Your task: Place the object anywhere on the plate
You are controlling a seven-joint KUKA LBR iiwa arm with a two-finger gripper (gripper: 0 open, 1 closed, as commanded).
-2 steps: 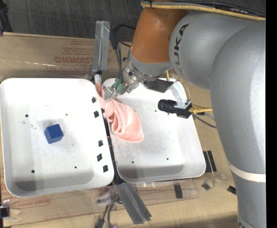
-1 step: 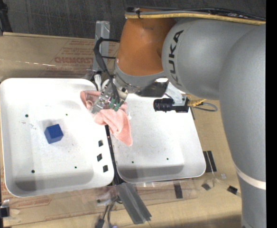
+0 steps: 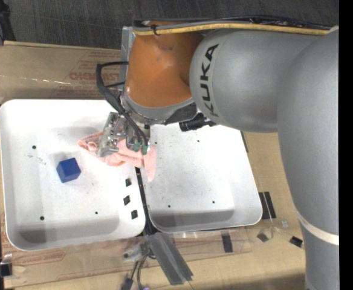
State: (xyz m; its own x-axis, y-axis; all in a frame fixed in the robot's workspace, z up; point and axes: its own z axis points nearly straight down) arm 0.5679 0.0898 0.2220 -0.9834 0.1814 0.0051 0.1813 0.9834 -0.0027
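Desk (image 3: 37,65): flat surface covered in brown printed cardboard, carrying two shallow white plastic bins side by side. Landmark, the left bin (image 3: 19,180): rounded corners, dark specks on its floor. Right bin (image 3: 225,192): touching the left bin's right rim, same build. Black tape strips (image 3: 267,204): on the cardboard, beyond the right bin, well apart from the left bin.

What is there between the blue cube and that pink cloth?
Just bare white bin floor. In the camera view the blue cube sits apart from the pink cloth, with nothing lying in the gap.
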